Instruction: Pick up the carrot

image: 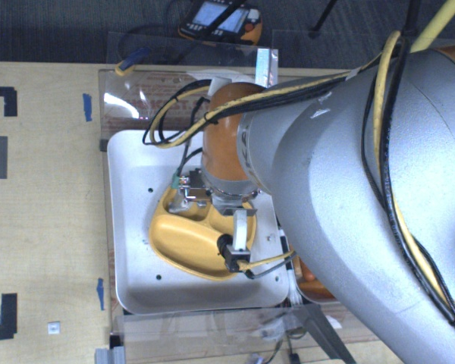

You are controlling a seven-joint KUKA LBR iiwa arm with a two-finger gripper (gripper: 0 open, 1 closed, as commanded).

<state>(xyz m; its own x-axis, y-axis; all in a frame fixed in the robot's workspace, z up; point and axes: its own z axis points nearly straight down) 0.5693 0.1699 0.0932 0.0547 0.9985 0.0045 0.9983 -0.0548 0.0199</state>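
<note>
My gripper (pixel 205 202) hangs low over the left white bin (pixel 129 203), straight below the orange band of the wrist (pixel 226 139). It is right on top of a big rounded yellow object (pixel 183 241) lying in the middle of that bin. An orange sliver (pixel 312 280) that may be the carrot peeks out from under the grey arm, past the bin's right wall; most of it is hidden. The gripper is well left of that sliver.
The thick grey arm (pixel 364 165) covers the right bin and much of the view's right side. Yellow and black cables (pixel 167 123) loop over the left bin's back. A handheld controller (pixel 216 20) lies behind the bench.
</note>
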